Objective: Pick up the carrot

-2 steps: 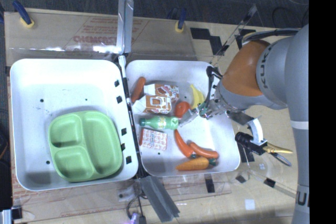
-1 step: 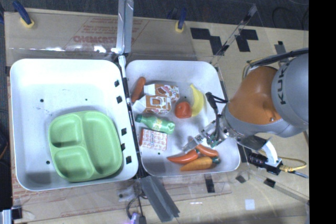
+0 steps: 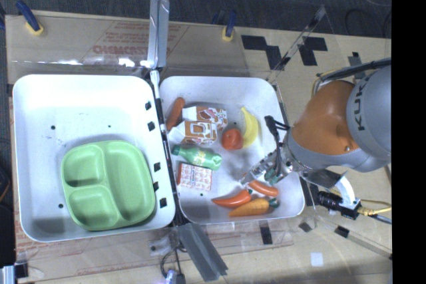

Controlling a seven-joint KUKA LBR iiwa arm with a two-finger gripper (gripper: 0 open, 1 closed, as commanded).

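- Carrot point(image 3: 253, 208) lies at the near edge of the right bin point(image 3: 200, 84), pale orange, lengthwise along the near wall, in the corner closest to the arm.
- Just behind the carrot, and touching it along its length, lies a red-orange chili pepper point(image 3: 231, 199), pointing toward the middle of the bin.
- A second small orange-red piece point(image 3: 265, 188) sits just above the carrot, right under the gripper point(image 3: 265, 171).
- The gripper hangs low over the carrot's corner of the bin, its metal parts just behind the small orange-red piece; whether the jaws stand wide or narrow I cannot tell, and nothing shows between them.
- The arm point(image 3: 346, 123), grey with its orange band, comes in over the bin wall beside the carrot.
- Farther from the carrot, toward the bin's middle, lie a green bottle point(image 3: 198, 156) and a small printed card point(image 3: 194, 177).
- Beyond those, well apart from the carrot, sit a tomato point(image 3: 231, 138), a banana point(image 3: 249, 126), an orange-and-white carton point(image 3: 202, 123) and a sausage point(image 3: 175, 113) by the wall between the bins.
- The left bin point(image 3: 40, 103), across that wall from the carrot, holds a green divided plate point(image 3: 108, 184).
- Both bins rest on the desk point(image 3: 100, 36).
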